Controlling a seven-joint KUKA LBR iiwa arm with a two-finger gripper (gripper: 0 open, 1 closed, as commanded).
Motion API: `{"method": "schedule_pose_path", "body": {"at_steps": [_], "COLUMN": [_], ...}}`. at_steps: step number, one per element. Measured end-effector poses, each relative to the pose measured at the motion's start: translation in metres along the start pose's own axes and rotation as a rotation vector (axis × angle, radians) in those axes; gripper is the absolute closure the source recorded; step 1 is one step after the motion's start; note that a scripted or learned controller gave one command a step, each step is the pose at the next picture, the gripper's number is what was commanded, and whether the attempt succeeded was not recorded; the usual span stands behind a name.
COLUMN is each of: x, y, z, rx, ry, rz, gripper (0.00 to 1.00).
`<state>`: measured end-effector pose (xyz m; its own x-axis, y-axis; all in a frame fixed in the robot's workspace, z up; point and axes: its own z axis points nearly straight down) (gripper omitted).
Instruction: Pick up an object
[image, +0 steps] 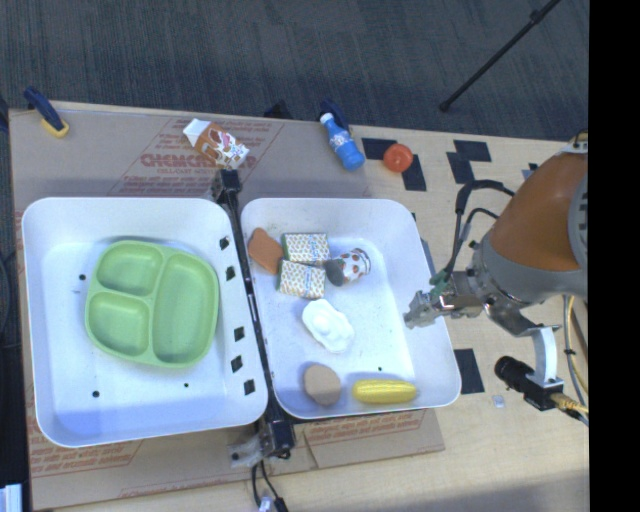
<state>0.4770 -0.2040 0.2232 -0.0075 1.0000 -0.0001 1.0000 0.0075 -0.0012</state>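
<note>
Cardboard-covered bench carries 2 white bins, the right bin (432, 345) holding a yellow banana (384, 391) at its near edge, while the gripper (428, 308), its opening impossible to judge, hangs over the right rim, risking a snag on descent.

One camera sits high above the bench (90, 130) and looks down at a slant; it is far enough back to see both white bins whole, the left bin (50, 300) and the right bin (400, 225); dark floor (250, 45) shows along the top; the arm (535, 225) comes in from the right.
</note>
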Motion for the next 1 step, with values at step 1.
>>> {"method": "schedule_pose_path", "body": {"at_steps": [1], "x": [-0.0076], "y": [-0.0003], "z": [-0.0348], "rx": [-0.002], "ry": [-0.001], "rz": [0.002], "gripper": [1.0]}}
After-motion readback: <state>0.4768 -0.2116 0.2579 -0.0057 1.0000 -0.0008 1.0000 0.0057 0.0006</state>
